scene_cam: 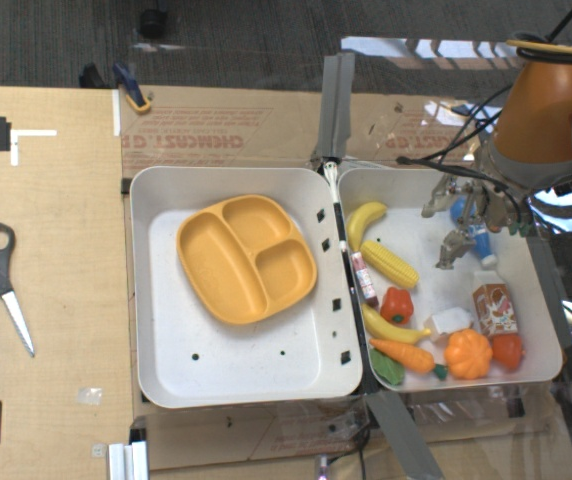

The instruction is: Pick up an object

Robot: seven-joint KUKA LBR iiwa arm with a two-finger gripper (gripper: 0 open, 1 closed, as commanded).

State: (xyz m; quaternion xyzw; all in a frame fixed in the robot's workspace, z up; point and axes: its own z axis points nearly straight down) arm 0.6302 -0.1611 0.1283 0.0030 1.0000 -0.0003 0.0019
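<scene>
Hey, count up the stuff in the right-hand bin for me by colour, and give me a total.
Yellow: 3, two bananas and a corn cob
Orange: 2, carrot, pumpkin
Red: 2, pepper, tomato
Other: 5, including a carton
Total: 12

I read the bench (46, 298) as a light wooden surface filling the left and centre of the frame. Two shallow white bins rest directly on it, side by side and touching along a central divider: the left bin (166, 368) at frame centre, the right bin (546, 298) toward the right edge. A sheet of brown cardboard (216, 128) lies behind the bins, at upper centre. A pair of grey-handled scissors (1, 278) lies at the left edge, well apart from the bins. A black-and-white marker (6, 133) sits at upper left.
</scene>
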